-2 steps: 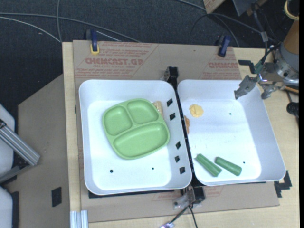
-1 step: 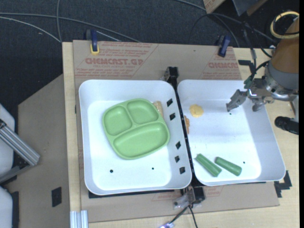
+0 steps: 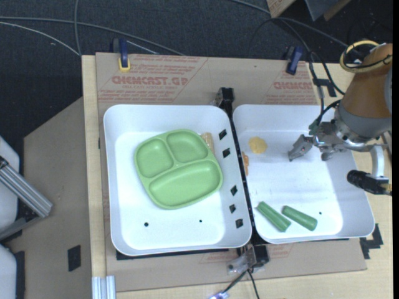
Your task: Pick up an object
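- A robotics lab or test cell, not a home.
- A grey industrial arm with an orange band [image 3: 368, 83] reaches over a brown board bench [image 3: 156, 73] printed with a maker's name.
- Blue clamps [image 3: 124, 53] pin the board down.
- Loose black cables [image 3: 75, 17] trail across dark carpet [image 3: 43, 86].
- An aluminium framing rail [image 3: 22, 182] stands at the left edge.

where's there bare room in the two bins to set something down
Left bin: a bare strip along the near edge, below the green plate, which fills the middle. Right bin: open floor in the centre, between the yellow piece and the two green sticks. It is crowded at the far right, under the gripper.
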`<state>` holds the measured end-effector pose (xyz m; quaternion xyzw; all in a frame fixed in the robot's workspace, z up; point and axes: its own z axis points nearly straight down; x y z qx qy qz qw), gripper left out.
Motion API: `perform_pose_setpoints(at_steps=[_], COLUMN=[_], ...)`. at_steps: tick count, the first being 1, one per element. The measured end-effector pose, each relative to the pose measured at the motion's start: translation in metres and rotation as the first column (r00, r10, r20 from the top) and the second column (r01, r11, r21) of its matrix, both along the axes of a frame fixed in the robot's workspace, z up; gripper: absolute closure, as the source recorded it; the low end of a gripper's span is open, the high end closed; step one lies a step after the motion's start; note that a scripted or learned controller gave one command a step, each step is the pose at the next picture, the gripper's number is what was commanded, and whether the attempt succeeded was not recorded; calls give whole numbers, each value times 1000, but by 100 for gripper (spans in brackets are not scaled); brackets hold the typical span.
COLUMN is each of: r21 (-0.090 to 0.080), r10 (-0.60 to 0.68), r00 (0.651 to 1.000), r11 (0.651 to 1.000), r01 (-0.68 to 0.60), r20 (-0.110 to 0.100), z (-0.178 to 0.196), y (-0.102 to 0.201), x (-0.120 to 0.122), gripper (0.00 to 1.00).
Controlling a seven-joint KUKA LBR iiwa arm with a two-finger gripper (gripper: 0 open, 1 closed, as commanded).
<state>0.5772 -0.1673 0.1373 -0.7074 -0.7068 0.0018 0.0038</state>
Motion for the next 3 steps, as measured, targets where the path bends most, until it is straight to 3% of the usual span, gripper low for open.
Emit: perform_pose_setpoints(at_steps=[1,2,3], r21=[0,-2,-4], r10=[1,0,2], r00=[1000,1000,1000], r11=[1000,1000,1000], r01=[-1,0,-2], r20=[1,9,14], z=[-53,-38,6], y=[1,1,4], x=[-1,1,6], gripper=[0,100,100])
